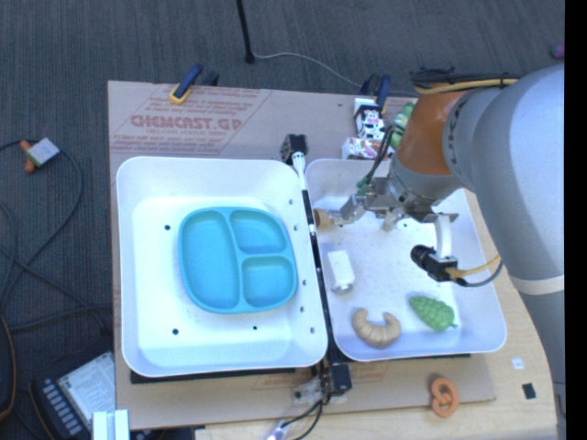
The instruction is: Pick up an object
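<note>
while angled left, pincer (367, 207) hovers low.

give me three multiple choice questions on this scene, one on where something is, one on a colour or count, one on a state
1. Where is the divided plate?
A. in the left bin
B. in the right bin
C. on the carpet

2. What colour is that plate?
A. red
B. blue
C. yellow

3. How does the croissant stand to the gripper?
A. clamped between its fingers
B. lying apart from it on the bin floor
C. hanging in the air

Answers:
1 A, the plate lies flat in the left bin.
2 B, all three compartments are light blue.
3 B, the croissant rests near the front of the right bin, beside the green object, while the gripper is at the back.
</note>
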Controlling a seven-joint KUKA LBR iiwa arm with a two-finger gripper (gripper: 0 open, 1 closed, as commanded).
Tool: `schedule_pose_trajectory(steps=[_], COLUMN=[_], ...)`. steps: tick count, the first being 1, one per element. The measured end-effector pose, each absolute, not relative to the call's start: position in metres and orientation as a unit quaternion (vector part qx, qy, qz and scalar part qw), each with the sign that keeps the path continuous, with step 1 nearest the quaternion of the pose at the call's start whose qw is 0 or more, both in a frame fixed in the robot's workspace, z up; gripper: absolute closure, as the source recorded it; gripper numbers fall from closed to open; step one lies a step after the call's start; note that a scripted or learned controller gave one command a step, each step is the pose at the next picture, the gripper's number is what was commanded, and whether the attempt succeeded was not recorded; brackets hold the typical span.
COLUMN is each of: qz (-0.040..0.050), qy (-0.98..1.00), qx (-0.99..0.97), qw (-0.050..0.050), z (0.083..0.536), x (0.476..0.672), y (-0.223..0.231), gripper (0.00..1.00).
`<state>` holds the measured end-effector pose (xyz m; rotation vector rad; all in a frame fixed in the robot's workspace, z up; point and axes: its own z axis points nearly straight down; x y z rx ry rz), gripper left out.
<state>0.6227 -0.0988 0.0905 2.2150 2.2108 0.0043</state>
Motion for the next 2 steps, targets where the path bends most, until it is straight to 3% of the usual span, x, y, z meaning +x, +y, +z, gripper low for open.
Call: schedule_pose_trajectory(steps=[1,2], qz=[0.0000,0.0012], qy=[0.707,0.707], qx=[0.707,0.707], qw=[0.001,0.002], z=[0.185,0.087], x=[0.570,0.543], y=[-0.092,-0.107], gripper=[0.00,0.00])
